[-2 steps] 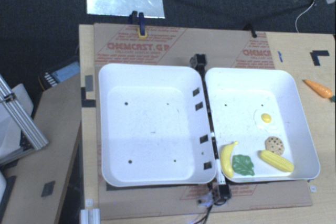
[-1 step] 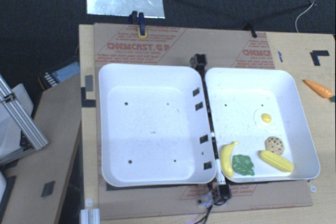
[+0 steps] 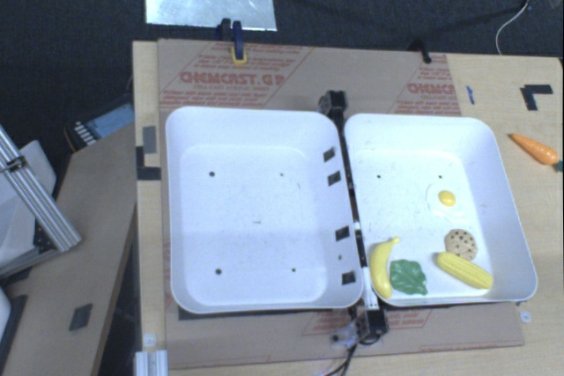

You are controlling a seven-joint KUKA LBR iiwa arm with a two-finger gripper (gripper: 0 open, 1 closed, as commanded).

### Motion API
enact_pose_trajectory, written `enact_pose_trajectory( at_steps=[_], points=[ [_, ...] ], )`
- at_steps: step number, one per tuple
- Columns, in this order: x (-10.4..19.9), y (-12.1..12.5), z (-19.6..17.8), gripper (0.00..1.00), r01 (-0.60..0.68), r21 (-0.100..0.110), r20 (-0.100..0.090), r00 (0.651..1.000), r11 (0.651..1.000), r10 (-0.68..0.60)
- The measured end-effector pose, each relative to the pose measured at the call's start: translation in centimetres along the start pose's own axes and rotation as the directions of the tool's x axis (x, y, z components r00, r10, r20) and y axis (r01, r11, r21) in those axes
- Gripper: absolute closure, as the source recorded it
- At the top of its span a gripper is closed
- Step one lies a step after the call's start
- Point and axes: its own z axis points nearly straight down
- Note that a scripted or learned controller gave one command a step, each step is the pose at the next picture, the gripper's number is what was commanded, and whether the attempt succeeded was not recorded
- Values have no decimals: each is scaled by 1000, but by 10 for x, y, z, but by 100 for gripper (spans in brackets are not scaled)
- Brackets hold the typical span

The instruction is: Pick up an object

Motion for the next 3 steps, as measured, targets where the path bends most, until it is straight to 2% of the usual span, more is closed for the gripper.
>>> enact_pose_trajectory(
  at_steps=[1,2,3],
  points=[
    [4,1,-12,100,10,-4,1,1000,1000,-10],
    [113,1,0,100,18,1,-6,1000,1000,-18],
    [105,1,-13,100,10,-4,-1,1000,1000,-10]
  ],
)
